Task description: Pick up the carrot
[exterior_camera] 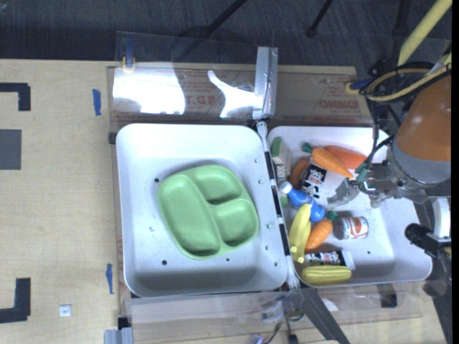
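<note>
Two carrots lie in the right bin (401, 253). The larger carrot (338, 158) is orange with a green stub and lies at the back, slanting toward the right. The smaller carrot (319, 233) leans against a yellow banana (301, 223) near the bin's left wall. My gripper (356, 190) hangs over the middle of this bin, between the two carrots and just below the right end of the larger one. It is open, with nothing between its fingers. The grey arm with its orange band (430, 124) comes in from the right.
Around the carrots lie a black and white box (313, 178), a blue toy (297, 196), a red and white can (351, 228) and a corn cob (326, 274). The left bin (136, 192) holds a green divided plate (208, 208). A metal divider (272, 185) separates the bins.
</note>
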`<act>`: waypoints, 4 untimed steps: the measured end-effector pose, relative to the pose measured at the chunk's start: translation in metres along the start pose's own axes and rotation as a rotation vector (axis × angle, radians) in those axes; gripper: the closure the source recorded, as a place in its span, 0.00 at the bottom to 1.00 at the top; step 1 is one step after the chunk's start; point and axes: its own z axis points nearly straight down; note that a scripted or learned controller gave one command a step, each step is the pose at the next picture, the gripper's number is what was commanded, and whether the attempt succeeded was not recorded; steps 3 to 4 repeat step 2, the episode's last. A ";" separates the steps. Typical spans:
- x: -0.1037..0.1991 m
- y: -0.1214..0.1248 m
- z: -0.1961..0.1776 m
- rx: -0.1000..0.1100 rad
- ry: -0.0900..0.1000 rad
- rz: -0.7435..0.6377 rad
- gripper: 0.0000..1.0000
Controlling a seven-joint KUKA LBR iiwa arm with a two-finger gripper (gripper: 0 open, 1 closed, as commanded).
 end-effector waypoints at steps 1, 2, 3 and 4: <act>-0.001 -0.008 0.106 -0.003 -0.002 -0.443 0.00; -0.038 0.002 -0.029 -0.005 -0.004 -0.533 0.00; -0.038 0.002 -0.029 -0.005 -0.004 -0.533 0.00; -0.038 0.002 -0.029 -0.005 -0.004 -0.533 0.00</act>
